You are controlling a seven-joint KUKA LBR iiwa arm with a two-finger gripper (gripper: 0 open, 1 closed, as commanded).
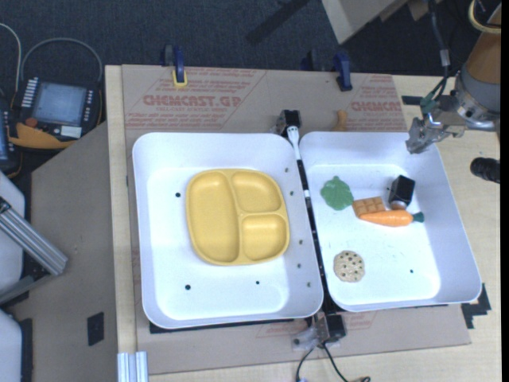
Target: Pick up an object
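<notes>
The gripper hangs over the right bin's far right corner; I cannot tell its state. The carrot lies mid-bin. The approach step is pending: next, descend over it.

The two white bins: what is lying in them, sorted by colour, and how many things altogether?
Yellow: 1, divided plate, left bin
Green: 1, leafy toy vegetable, right bin
Orange: 1, carrot
Brown or tan: 2, waffle piece, cookie
Black: 1, small block
Total: 6
</notes>
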